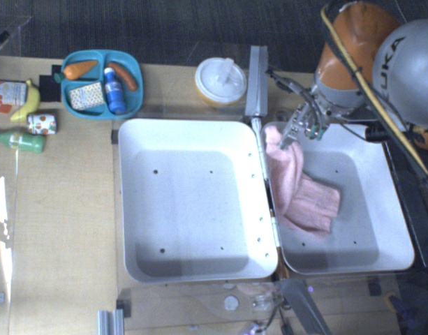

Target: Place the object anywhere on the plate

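So the gripper (297,132) is hanging over the back left corner of the right bin (381,257), and its fingers are pinching the top edge of the pink cloth (301,190). The rest of the cloth is draping down along the bin's left wall and lying on its floor. The left bin (193,208) is sitting beside it on the desk (53,222).

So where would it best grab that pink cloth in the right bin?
Probably at the raised fold near the pink cloth's upper end, coming straight down from above. There the cloth bunches up against the right bin's left wall, giving the gripper something to pinch; the lower part lies flatter on the floor.
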Controlling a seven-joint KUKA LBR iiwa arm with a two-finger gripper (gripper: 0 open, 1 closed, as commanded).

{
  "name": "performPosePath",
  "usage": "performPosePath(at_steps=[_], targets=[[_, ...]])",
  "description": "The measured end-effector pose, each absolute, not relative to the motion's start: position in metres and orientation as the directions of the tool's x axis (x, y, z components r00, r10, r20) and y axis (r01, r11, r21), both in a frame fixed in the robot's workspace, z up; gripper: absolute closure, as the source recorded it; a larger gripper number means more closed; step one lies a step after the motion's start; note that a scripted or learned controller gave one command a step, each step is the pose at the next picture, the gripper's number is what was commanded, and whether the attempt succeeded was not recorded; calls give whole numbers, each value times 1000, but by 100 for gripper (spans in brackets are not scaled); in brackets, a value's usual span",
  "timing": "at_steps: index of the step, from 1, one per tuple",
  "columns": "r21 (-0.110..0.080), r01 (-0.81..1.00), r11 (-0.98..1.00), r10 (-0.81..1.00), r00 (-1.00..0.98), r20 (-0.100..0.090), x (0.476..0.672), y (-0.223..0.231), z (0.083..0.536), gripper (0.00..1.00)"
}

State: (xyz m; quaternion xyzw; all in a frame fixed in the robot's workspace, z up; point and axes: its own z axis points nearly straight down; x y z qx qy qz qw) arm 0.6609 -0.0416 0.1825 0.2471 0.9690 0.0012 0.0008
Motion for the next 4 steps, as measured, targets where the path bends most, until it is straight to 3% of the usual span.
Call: performPosePath(at_steps=[1,2,4], targets=[[3,476,879,476,-879,-3,663,-40,223,100],[2,96,995,96,-995,-4,666,20,227,100],[2,-4,1000,-4,-1000,-3,656,122,223,100]])
